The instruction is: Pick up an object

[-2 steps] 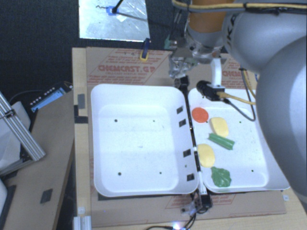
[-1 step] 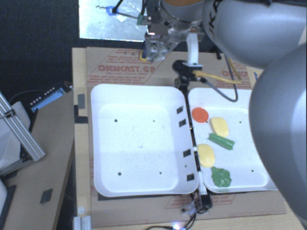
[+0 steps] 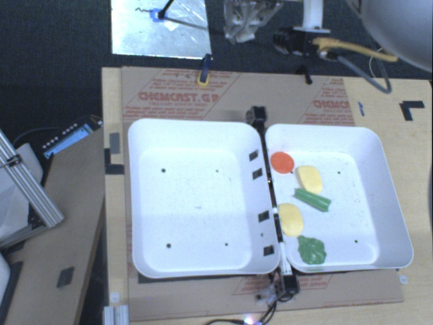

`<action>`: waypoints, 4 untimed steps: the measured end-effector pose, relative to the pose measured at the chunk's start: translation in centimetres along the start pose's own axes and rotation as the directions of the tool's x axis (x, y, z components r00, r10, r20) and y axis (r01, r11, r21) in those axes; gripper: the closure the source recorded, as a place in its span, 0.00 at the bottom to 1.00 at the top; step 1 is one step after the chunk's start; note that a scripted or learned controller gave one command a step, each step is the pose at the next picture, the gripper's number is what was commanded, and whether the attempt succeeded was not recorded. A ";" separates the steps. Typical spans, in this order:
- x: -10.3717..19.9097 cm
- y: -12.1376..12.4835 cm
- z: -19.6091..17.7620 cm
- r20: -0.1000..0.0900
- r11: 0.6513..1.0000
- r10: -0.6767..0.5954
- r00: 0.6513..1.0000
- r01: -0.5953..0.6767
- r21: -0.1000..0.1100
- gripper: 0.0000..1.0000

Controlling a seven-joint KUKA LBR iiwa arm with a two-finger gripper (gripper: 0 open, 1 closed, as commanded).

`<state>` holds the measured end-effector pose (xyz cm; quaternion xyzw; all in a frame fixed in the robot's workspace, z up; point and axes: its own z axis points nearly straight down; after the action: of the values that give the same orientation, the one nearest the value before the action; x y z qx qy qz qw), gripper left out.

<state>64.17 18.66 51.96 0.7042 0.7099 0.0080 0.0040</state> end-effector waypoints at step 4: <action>4.8 -2.4 -1.9 0.003 1.000 0.001 1.000 -0.001 0.011 1.00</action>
<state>61.70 23.42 53.87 0.7045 0.7097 0.0031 0.0010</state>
